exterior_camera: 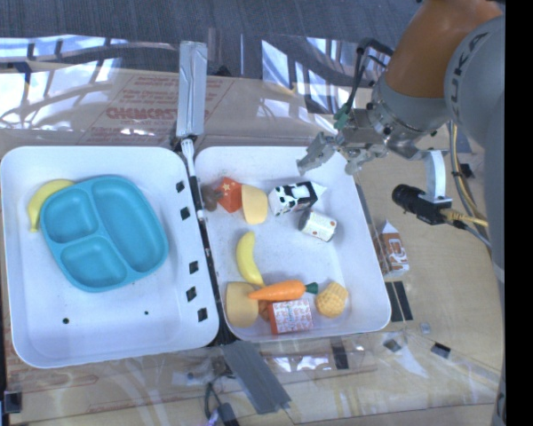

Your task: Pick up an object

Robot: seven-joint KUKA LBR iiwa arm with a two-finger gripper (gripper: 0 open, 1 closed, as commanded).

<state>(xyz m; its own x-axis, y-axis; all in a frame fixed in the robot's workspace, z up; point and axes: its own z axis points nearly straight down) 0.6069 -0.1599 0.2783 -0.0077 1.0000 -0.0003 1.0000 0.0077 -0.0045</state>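
the claw (330,155) hangs above the right bin's (366,254) far edge, fingers spread and holding nothing, likely poised to drop. the toys sit clustered inside that bin, the black-and-white cow (293,198) closest beneath it, so it seems the handiest pick.

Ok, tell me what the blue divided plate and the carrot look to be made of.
Blue divided plate: probably moulded plastic, semi-matte; one even colour with soft rounded compartment walls.
Carrot: likely a plastic toy, smooth; flat uniform orange with a green tip, too even for a real one, though the picture cannot settle it.
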